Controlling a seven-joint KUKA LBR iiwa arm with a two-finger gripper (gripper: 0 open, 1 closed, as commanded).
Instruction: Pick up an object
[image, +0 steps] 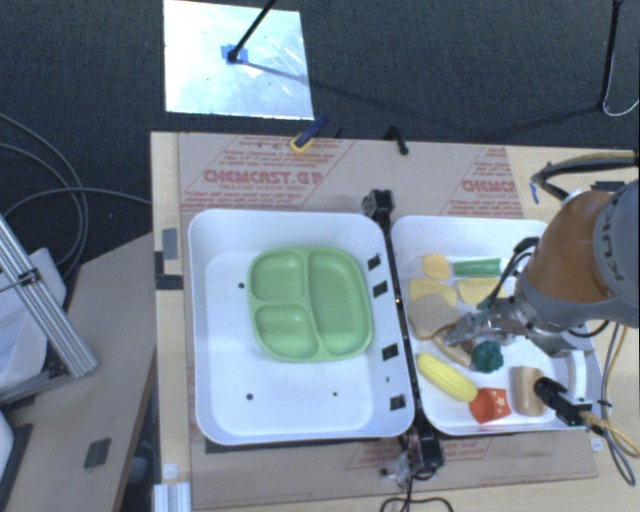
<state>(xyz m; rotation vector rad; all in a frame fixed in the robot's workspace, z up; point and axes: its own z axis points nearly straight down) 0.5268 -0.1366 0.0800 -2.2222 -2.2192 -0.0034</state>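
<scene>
- The counter (440, 170) carries two white bins; the left bin (215, 400) has a green divided plate (308, 303) in it, and the right bin (420, 232) has a scatter of toy foods.
- The arm (580, 255) reaches in from the right, and its claw (470, 328) is low over the middle of the right bin, just above a tan bread-like slice (432, 315) and beside a small dark green piece (487, 355).
- The step in hand looks to me like the descent onto a thing — nothing is seen lifted. How wide the claw stands I cannot tell; the metal parts are blurred together.
- The likeliest target is the tan slice, lying flat at the left-centre of the right bin, its long axis roughly from upper left to lower right.
- The yellow corn (447, 377) lies just below, pointing the same slanted way — thick end to the lower right.
- The next move calls for a close on one thing only, since the pieces lie near each other.
</scene>
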